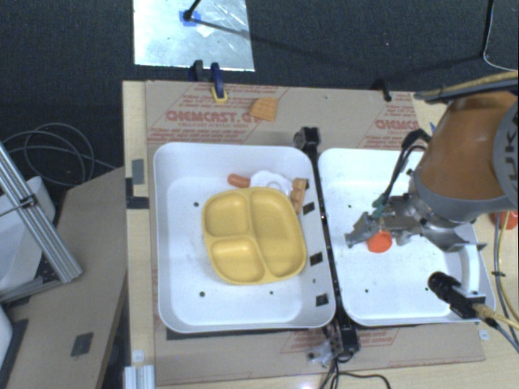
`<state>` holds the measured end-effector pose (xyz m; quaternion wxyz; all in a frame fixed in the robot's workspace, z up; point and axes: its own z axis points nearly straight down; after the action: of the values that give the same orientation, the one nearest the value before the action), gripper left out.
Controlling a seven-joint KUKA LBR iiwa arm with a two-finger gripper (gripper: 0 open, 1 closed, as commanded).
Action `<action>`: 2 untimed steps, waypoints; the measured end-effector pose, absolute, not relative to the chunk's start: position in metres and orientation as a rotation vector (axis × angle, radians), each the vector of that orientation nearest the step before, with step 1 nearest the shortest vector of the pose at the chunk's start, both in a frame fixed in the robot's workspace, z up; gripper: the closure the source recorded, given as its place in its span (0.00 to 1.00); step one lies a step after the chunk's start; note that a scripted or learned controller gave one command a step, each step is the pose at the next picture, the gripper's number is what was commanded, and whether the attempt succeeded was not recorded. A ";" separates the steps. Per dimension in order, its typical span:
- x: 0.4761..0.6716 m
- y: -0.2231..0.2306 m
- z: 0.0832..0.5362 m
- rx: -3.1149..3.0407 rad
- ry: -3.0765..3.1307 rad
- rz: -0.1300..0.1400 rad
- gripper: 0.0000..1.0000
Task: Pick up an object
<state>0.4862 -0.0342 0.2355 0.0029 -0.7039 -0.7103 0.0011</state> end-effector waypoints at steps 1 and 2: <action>0.485 -0.110 0.196 -2.227 -2.215 0.005 0.00; 0.489 -0.118 0.376 -2.230 -2.239 -0.019 0.00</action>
<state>0.4886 -0.1185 0.3759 -0.0094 -0.7055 -0.7086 -0.0061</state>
